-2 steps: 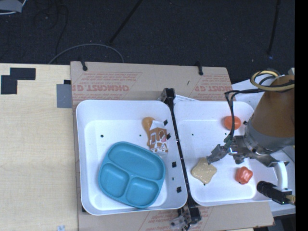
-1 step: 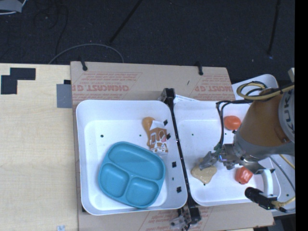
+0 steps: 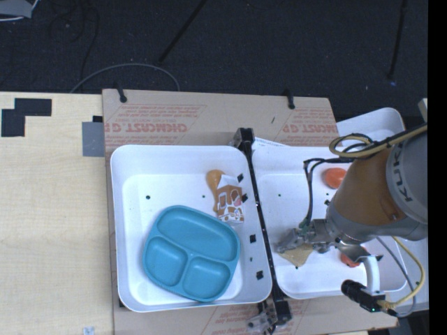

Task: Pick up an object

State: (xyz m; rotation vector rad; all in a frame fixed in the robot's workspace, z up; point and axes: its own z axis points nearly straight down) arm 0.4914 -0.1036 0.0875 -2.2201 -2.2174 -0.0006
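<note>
In the right bin (image 3: pixel 279 187), my gripper (image 3: pixel 296 243) hangs low near the bin's front left part, directly over a flat tan piece (image 3: pixel 298 256) lying on the bin floor. Whether it touches that piece I cannot tell. An orange object (image 3: pixel 334 177) lies at the back of the same bin, partly behind the arm. A small red-orange object (image 3: pixel 348 259) peeks out under the wrist on the right. In the left bin (image 3: pixel 129 187), a blue divided plate (image 3: pixel 190 252) lies at the front, with a brown-and-white patterned packet (image 3: pixel 229 204) and a small orange-brown item (image 3: pixel 214 179) behind it.
The grey arm with its orange band (image 3: pixel 367 187) covers the right half of the right bin. Black cables (image 3: pixel 311 187) loop above the gripper. A black divider (image 3: pixel 255 215) runs between the bins. A cardboard sheet (image 3: pixel 181 121) lies under both bins.
</note>
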